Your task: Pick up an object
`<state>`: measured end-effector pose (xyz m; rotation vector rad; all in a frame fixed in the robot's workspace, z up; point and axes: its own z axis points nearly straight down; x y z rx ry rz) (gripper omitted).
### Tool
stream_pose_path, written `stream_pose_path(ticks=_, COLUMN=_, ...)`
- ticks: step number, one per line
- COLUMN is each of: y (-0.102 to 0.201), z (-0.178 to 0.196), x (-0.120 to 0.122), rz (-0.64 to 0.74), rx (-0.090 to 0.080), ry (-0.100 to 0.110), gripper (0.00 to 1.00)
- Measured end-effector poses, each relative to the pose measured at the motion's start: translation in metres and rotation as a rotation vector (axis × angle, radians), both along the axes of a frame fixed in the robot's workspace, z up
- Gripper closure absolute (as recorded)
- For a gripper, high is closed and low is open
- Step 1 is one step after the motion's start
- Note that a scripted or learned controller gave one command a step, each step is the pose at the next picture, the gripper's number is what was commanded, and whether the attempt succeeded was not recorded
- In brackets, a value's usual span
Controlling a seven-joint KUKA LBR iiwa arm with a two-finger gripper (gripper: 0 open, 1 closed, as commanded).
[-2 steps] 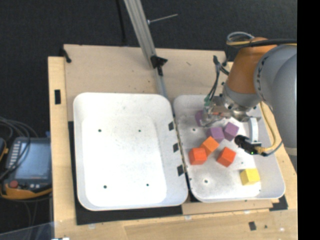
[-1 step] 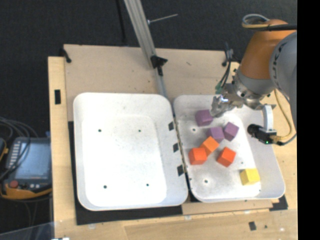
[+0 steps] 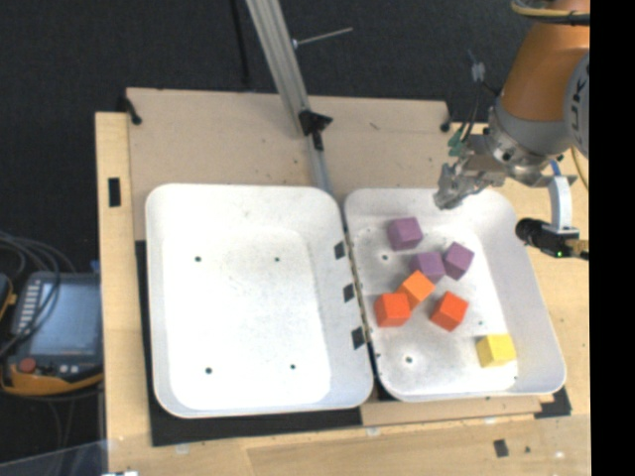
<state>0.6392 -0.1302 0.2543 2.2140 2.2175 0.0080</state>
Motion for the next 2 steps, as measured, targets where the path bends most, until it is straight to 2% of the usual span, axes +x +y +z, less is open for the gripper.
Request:
stream_pose_path(ticks=1, y=-0.001, z=0.049, x=0.001, rz=0.002, rx=0.001, ry=0.002, gripper=1.00)
stream_pose_path(ticks=2, y=0.044, z=0.040, x=-0.024, rz=0.003, rx=0.001, ry=0.008, gripper=1.00)
